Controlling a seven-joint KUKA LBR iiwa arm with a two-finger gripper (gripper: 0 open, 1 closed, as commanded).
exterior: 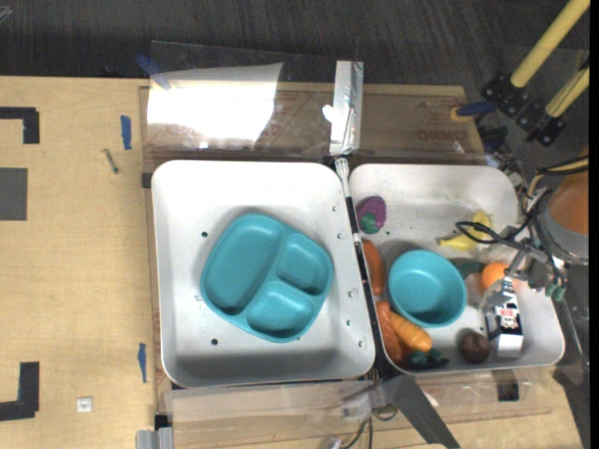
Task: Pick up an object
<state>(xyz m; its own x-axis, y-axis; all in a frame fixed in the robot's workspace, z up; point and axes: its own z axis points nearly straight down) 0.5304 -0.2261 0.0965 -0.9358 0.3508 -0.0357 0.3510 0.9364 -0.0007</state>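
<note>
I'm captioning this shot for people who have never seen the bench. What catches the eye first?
The teal divided plate lying alone in the left bin stands out most. Next comes the teal bowl in the right bin, ringed by toy food: purple grapes, a carrot and a banana.

You are looking at the grey KUKA arm [562,241] coming in over the bench's right edge, about halfway down that edge. Its orange band [575,206] sits right at the frame's border, with the grey wrist just below it and dark cables looping off the wrist toward the left. From there the black-and-white two-finger gripper [505,314] points down, low over the near right corner of the right-hand shallow white bin [421,187], close to its right wall.
</note>
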